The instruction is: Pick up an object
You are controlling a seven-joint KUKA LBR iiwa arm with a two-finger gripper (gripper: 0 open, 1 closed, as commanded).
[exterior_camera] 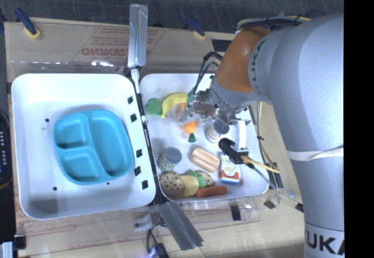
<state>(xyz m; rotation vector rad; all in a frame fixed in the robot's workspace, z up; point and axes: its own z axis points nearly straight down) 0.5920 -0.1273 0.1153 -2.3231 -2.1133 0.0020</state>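
The arm [310,93] is reaching in from the right side of the camera view, its broad grey body taking up most of that side. The orange band [236,66] above the wrist is facing the camera and is tilting down toward the left. Below the band, the gripper [204,112] is pointing downward and leftward. Black and yellow cables [257,160] are trailing from the wrist area toward the lower right.
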